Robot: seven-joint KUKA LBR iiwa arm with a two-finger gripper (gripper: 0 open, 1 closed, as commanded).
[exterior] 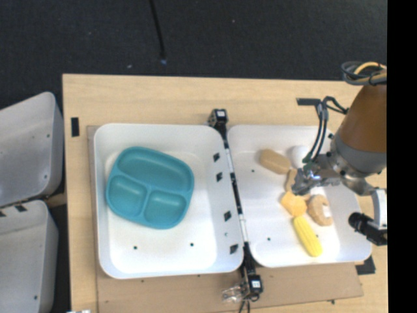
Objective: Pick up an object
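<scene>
arm (365, 126) in from right over right bin (260, 240) | gripper (298, 182) low, just above cheese (294, 205) (finger gap too blurred to tell, grasp unclear) | bread (273, 161) up-left, bagel (319, 210) beside cheese, corn (307, 235) below | blue plate (150, 187) in left bin (156, 256)

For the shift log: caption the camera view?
Arm's hand low in right bin above orange piece, beside corn; blue tray in left bin.
</scene>
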